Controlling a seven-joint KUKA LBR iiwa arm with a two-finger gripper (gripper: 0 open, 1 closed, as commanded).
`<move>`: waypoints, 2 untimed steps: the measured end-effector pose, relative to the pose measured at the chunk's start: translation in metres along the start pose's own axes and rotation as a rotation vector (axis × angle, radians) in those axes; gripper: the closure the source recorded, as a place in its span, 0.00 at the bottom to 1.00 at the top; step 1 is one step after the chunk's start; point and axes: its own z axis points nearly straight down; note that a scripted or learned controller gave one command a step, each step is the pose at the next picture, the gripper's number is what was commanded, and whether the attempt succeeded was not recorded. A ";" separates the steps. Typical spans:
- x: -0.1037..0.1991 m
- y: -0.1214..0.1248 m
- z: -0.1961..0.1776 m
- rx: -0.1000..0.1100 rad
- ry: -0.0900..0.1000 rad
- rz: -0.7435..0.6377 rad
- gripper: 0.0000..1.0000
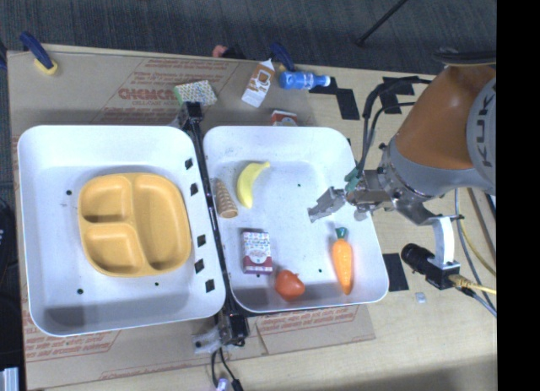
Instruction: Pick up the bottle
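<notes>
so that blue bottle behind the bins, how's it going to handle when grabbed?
The blue bottle lies on its side on the bench, outside the right bin, so it may roll if nudged. It looks like small plastic, probably light and rigid. Its rounded body could slip from the gripper.

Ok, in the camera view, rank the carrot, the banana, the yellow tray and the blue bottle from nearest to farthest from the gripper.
1. Carrot: in the right bin, just below the gripper.
2. Banana: same bin, to the gripper's left.
3. Blue bottle: outside the bins, on the bench above the right bin.
4. Yellow tray: in the left bin, farthest away.
</notes>
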 end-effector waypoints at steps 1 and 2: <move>-0.015 0.060 0.100 0.000 0.000 0.398 0.00; -0.015 0.061 0.089 0.002 0.001 0.393 1.00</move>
